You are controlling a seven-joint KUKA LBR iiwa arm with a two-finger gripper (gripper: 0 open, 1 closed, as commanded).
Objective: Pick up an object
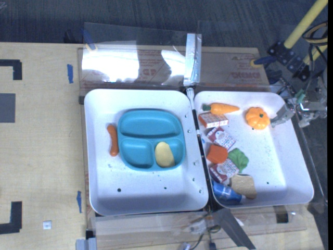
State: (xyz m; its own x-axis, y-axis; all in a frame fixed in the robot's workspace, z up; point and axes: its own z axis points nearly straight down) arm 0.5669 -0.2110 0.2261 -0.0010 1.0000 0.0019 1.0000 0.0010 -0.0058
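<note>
Bright, even overhead light fills the scene, and strong white glare washes out the clear panel (136, 61) behind the left bin (99, 155), hiding what lies under it. Shadows are soft and short, gathering faintly under the blue tray (136, 125) and along the bin rims. The picture is slightly soft throughout, with dim, grainy carpet (156, 4) at the top.

Both white bins (99, 191) look like smooth plastic with a slight sheen. The blue tray (151, 126) is matt plastic, the carrot (225, 108) and little pumpkin (257, 117) glossy toy plastic. The bench (36, 155) is pale bare wood, and the snack packets (223, 138) look like shiny wrappers.
</note>
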